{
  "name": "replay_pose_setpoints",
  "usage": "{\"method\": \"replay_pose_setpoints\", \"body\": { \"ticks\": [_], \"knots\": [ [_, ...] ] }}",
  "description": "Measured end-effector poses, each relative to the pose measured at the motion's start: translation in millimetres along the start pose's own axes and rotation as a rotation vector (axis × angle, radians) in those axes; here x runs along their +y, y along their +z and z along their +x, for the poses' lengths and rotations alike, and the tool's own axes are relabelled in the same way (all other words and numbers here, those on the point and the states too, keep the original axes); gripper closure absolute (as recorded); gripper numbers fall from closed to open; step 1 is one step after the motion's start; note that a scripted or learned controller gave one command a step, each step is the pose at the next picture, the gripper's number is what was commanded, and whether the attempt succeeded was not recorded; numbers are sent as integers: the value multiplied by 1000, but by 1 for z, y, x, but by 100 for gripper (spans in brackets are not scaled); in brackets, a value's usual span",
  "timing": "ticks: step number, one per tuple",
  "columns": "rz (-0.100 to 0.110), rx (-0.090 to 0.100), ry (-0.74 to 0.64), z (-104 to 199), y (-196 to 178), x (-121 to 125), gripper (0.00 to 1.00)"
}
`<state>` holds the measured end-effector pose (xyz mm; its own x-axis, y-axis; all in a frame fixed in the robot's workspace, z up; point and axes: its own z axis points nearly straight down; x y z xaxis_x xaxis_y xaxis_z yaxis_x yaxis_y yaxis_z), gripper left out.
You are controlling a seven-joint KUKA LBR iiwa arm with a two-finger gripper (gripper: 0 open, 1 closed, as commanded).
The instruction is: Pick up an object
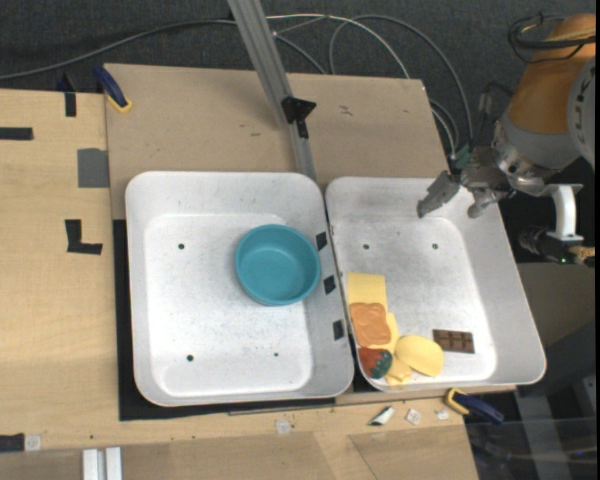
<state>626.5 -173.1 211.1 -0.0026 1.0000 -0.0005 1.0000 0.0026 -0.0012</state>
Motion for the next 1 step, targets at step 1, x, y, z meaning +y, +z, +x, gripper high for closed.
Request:
{"method": "replay_pose_setpoints", "body": {
  "ticks": [1],
  "knots": [
    [0, 0, 0, 0, 0, 0, 0]
  ]
}}
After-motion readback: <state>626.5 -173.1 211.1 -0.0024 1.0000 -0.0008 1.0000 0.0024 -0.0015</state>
